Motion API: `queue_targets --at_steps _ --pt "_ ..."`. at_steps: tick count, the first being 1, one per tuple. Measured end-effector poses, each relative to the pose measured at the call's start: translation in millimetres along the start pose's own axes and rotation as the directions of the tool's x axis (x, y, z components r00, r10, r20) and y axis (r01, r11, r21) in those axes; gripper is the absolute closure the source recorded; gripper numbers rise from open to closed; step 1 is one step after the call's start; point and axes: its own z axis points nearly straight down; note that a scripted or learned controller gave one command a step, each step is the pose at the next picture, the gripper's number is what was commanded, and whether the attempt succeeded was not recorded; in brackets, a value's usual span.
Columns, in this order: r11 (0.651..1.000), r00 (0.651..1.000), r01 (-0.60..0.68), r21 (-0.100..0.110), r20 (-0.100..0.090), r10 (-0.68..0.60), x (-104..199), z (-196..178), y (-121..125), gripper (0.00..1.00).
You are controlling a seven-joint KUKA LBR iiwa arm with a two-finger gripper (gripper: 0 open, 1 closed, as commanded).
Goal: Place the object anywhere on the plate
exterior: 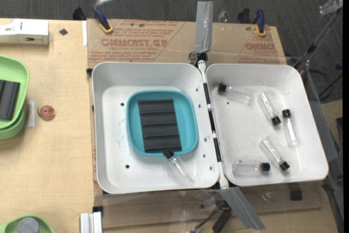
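Lying in the left bin (109, 84), one clear black-capped vial (178, 165) touches the teal plate's (133, 128) front rim beside its black ridged insert (158, 125). Five more vials (270, 107) scatter the right bin (305, 117).
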Motion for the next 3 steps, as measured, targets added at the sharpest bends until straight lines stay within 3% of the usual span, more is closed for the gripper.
queue_targets --at_steps 3 --pt "1.000 1.000 0.000 0.000 0.000 0.000 0.0 0.0 0.0 0.00"
